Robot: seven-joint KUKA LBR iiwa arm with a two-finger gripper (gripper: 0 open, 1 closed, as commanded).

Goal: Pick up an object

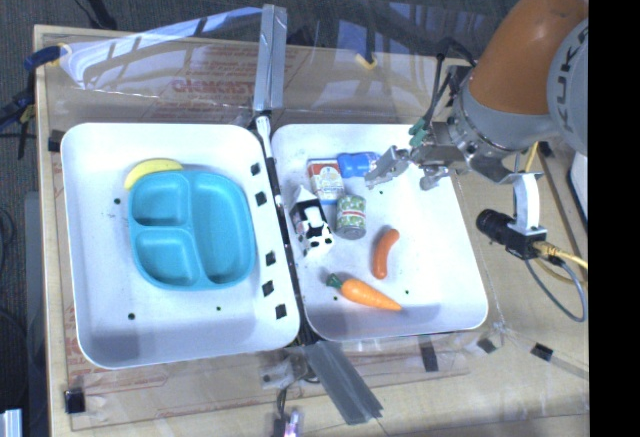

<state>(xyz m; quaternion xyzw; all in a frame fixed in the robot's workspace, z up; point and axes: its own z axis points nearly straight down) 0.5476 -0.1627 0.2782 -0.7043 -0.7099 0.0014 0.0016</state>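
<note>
The right bin [455, 255] holds several small objects. An orange carrot [365, 293] lies near its front, and a red-orange sausage [384, 253] sits just behind the carrot. A green-labelled can [351, 216] and a black-and-white toy [312, 225] are near the bin's left side. A red-and-white can [325, 177] and a blue bottle [357, 164] lie at the back. My gripper [407, 174] hangs over the bin's back right part, just right of the blue bottle. It is open, with nothing between its fingers.
The left bin [90, 255] holds a blue divided plate [192, 228] with a yellow object [153, 168] tucked behind it. A clear plastic sheet [200, 65] and a metal bar [268, 55] stand behind the bins. Black cables [520, 235] run at the right.
</note>
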